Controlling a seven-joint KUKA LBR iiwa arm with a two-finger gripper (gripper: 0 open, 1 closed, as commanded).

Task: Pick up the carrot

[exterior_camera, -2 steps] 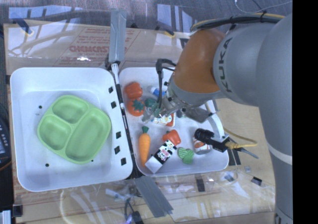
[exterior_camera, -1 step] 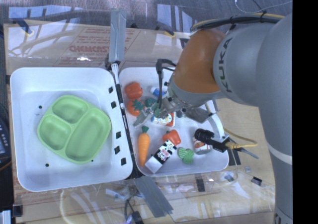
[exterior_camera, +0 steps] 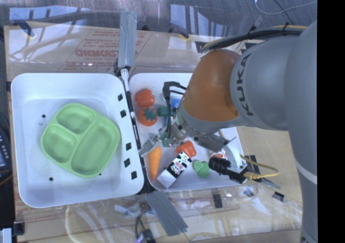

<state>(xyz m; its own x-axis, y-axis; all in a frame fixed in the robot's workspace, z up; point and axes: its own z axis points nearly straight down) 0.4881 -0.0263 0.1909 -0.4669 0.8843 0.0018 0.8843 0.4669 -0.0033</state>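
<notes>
Brown cardboard [exterior_camera: 81,48] covers the bench, and you can see two white bins on it, side by side. Your arm [exterior_camera: 253,85] hangs over the right bin [exterior_camera: 145,83]. Its gripper [exterior_camera: 168,138] points down near the bin's left wall; you cannot tell how wide it is.

One carrot [exterior_camera: 154,162] lies just below and a bit left of the gripper, close but not held. It is orange, short and pointed, with its tip aimed down.

Two red-orange tomatoes [exterior_camera: 145,106] with green tops sit above the gripper. One little black-and-white carton [exterior_camera: 176,168] lies just right of the carrot. One green strawberry-shaped toy [exterior_camera: 201,168] sits right of that.

One green plate [exterior_camera: 81,139] with three parts rests in the left bin [exterior_camera: 21,129], well left of the gripper.
</notes>
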